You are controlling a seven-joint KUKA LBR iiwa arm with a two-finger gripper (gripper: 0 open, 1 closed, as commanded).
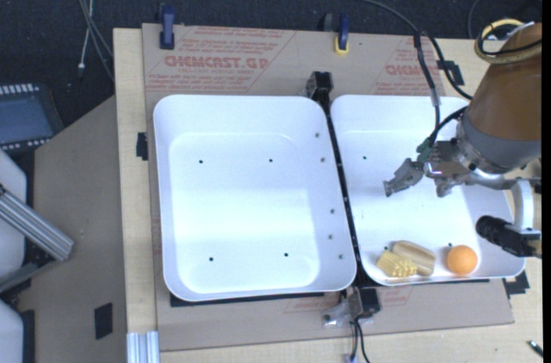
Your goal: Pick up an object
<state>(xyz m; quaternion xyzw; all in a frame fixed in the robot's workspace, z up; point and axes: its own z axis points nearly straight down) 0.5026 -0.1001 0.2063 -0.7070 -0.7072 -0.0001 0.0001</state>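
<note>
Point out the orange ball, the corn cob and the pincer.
Orange ball [462, 260]: camera view, middle of the ball.
Corn cob [396, 266]: camera view, middle of the yellow kernels.
Pincer [420, 181]: camera view, midway between the two fingertips, over the right bin.

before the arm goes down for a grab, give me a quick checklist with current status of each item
1. Targets present: ok. An orange ball and a yellow corn-like piece with a tan piece lie near the front edge of the right bin.
2. Gripper free of any load: ok, nothing between its fingers.
3. Fingers open for a grasp: ok, they look spread.
4. Gripper above a target: not ok, it hangs over bare bin floor, away from the objects.
5. Ball clear of neighbours: ok, it sits apart from the two other pieces.
6. Corn-like and tan pieces separable: cannot tell, they appear to touch.
</note>
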